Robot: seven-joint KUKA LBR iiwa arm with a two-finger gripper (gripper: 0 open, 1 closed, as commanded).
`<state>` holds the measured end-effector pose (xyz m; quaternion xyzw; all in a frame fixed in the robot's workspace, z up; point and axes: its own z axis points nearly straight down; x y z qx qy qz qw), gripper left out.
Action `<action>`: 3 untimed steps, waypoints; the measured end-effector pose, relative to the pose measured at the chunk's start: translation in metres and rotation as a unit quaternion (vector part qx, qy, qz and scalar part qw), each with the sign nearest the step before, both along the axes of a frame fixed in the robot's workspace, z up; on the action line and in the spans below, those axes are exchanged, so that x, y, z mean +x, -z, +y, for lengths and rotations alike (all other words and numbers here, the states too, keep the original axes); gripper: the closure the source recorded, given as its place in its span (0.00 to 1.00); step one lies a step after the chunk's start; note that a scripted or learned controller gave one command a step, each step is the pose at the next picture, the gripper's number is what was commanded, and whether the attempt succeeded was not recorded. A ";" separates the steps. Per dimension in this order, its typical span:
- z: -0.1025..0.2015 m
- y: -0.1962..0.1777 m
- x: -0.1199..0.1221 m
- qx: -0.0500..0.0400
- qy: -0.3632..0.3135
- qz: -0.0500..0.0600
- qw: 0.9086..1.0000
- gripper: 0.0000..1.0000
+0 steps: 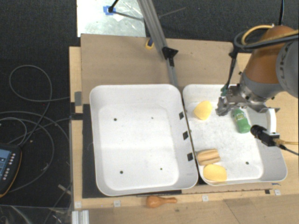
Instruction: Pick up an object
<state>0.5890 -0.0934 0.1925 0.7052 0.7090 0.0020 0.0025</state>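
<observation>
The brown counter sits on dark carpet strewn with cables. In the right bin, the hand hovers at three o'clock of a yellow lump; its grip I cannot tell.

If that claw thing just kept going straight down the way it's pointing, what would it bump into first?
Probably the floor of the right bin, close beside the green bottle. The gripper points down between that bottle and the yellow lemon-like object. Height is hard to judge from this slanted view, so it might clip the bottle's top.
</observation>
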 end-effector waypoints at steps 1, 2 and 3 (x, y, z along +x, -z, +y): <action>0.008 -0.048 0.000 0.000 -0.001 0.000 1.000 1.00; 0.065 -0.055 -0.005 0.001 -0.003 0.002 1.000 1.00; 0.119 -0.039 0.002 0.001 -0.003 0.003 1.000 1.00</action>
